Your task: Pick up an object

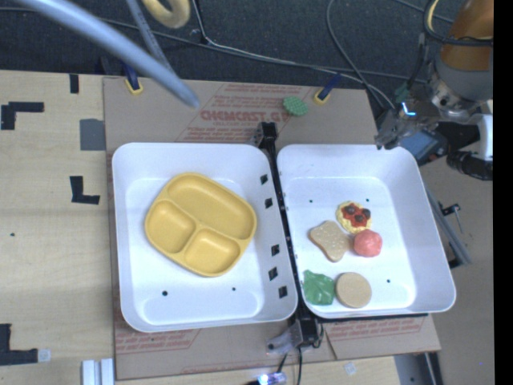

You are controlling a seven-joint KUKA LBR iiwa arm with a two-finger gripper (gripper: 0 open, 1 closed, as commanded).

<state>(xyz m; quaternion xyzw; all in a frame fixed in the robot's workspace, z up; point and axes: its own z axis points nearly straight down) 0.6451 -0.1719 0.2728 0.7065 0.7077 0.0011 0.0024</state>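
The tabletop point(48, 215) carries a sheet of cardboard point(232, 111), and on it two white bins sit side by side, touching along their inner edges. The left bin point(132, 167) holds a yellow divided tray point(200, 223), lying flat and turned a little askew. The right bin point(401, 175) holds the small pieces, all gathered in its lower middle: a tan slice of toast point(329, 240), a round biscuit point(353, 289), a red ball point(368, 243), a green leafy lump point(318, 287) and a little pizza piece point(353, 215). A green bit point(295, 106) lies alone on the cardboard above the bins.

The arm point(469, 38) stands at the upper right, outside the right bin's far corner, and the tool point(405, 131) hangs near that corner, well apart from every piece. Whether it is apart or together I cannot tell; it is dark and blurred there.

Nothing is picked up yet. To do the step well, I would pick the biscuit: it has bare floor on its right and lower sides. The toast, ball and pizza piece crowd together, so fingers coming down there would likely nudge a neighbour. Come straight down over the centre and close across the narrow width.
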